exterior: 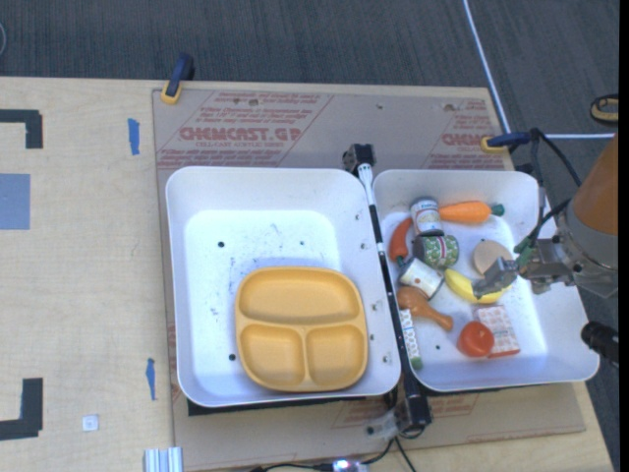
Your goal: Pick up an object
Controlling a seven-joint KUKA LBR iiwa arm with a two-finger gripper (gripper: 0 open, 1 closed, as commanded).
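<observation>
Nearest the camera in the right bin (pixel 560 367), a red tomato (pixel 476 338) lies touching a small printed packet (pixel 499 330), with bare white floor toward the near wall. Just beyond, the gripper (pixel 494 285) hangs low over a yellow banana (pixel 470 285), whose long axis runs slantwise from upper left to lower right; whether the fingers are spread or closed I cannot tell. Farther back an orange carrot (pixel 464 212) lies crosswise near the far wall. In the left bin (pixel 187 205), a yellow divided plate (pixel 301 325) fills the near half.
</observation>
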